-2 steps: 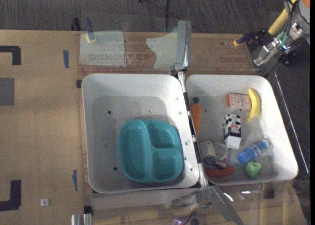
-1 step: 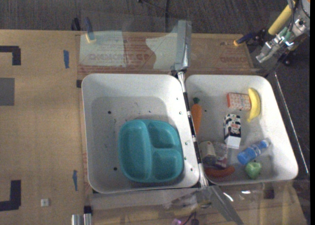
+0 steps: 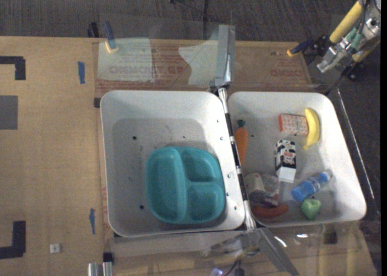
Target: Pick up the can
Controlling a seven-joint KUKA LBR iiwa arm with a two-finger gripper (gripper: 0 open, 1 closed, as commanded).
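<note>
The can (image 3: 256, 183), pale with a reddish label, lies on its side near the front left corner of the right bin (image 3: 344, 148). It is wedged among a carrot (image 3: 241, 142), a cow-patterned carton (image 3: 285, 159) and a red sausage (image 3: 269, 211). My gripper (image 3: 329, 61) hangs at the top right, beyond the right bin's far edge and well away from the can. Nothing shows between its fingers.
The right bin also holds a red-and-white box (image 3: 294, 124), a banana (image 3: 312, 127), a blue bottle (image 3: 311, 186) and a green apple (image 3: 311, 208). A teal divided plate (image 3: 183, 184) lies in the left bin (image 3: 121, 118). A ridge (image 3: 233, 148) separates the bins.
</note>
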